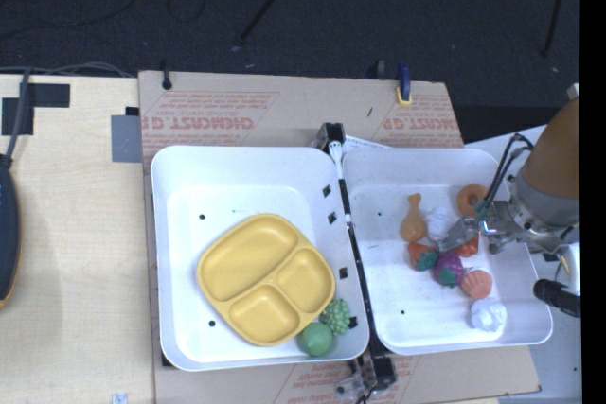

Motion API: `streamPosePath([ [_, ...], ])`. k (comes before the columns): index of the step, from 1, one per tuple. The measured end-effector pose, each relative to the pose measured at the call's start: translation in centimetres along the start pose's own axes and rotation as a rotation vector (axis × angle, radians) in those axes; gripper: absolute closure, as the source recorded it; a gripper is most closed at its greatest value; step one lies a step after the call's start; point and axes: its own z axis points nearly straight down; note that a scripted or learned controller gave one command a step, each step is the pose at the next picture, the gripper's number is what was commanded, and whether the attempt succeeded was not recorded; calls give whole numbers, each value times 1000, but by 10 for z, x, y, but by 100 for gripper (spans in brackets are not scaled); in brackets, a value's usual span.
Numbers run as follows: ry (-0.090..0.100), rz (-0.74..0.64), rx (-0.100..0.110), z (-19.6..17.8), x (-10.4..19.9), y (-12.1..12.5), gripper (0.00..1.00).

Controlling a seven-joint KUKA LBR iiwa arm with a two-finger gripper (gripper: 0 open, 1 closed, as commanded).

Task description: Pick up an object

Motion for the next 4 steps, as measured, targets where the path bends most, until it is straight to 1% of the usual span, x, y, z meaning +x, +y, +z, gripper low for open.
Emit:
streamPosePath([
  [1, -1, -2, -11, 39, -3, 58, 0],
  [2, 2, -4, -5, 38, 61, 7, 0],
  [3, 3, -7, -6, -66, 154, -66, 0],
  [4, -7, 5, -18, -161, 66, -69, 0],
])
